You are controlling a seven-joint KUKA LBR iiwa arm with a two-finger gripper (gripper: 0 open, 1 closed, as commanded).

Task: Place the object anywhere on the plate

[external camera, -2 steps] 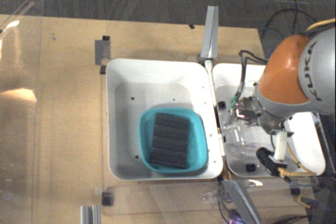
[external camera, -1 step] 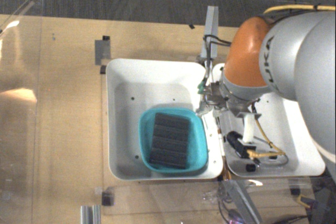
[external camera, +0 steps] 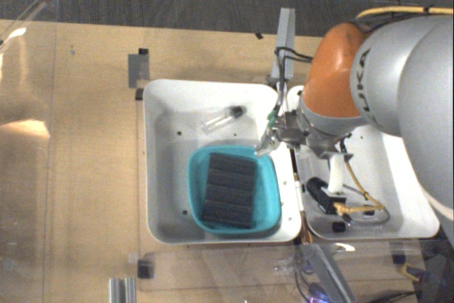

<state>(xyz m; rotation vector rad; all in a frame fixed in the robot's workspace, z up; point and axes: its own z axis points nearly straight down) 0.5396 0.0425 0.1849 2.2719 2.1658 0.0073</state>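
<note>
Dark ridged block (external camera: pixel 230 189) lying on the teal plate (external camera: pixel 267 196)
The gripper (external camera: pixel 273 133) hangs just past the plate's upper right corner; finger state unclear

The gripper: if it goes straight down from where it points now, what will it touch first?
Probably the upper right rim of the teal plate, since the gripper sits just above that corner; depth is unclear, so it might reach the bin floor beside it.

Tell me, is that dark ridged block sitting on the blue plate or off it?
On it. The dark ridged block lies flat inside the blue plate, whose rim shows on every side of it.
</note>
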